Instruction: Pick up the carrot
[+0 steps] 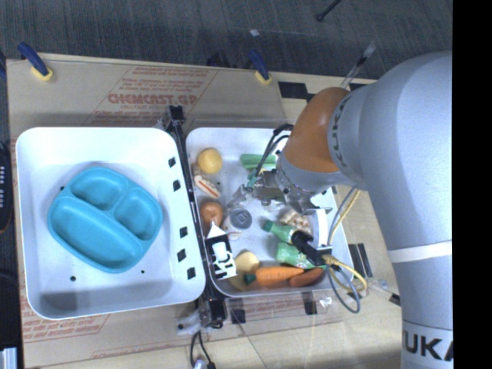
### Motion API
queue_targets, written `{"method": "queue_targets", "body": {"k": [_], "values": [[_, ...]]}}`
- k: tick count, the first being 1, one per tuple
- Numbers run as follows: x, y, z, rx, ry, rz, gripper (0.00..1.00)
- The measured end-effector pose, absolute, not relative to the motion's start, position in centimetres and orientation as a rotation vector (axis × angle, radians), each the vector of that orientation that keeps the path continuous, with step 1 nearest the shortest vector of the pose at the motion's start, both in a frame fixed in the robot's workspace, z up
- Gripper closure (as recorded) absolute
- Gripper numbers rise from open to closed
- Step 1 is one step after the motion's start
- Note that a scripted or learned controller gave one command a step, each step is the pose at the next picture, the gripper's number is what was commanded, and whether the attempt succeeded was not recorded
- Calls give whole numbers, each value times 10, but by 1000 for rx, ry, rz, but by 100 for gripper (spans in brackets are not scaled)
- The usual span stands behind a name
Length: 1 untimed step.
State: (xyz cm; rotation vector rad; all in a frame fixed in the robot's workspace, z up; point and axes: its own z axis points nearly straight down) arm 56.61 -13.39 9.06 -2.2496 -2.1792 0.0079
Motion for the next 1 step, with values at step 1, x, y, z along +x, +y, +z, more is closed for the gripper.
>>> {"method": "queue_targets", "body": {"k": [1], "values": [[629, -110, 98, -2263, -2173, 2, 0]]}}
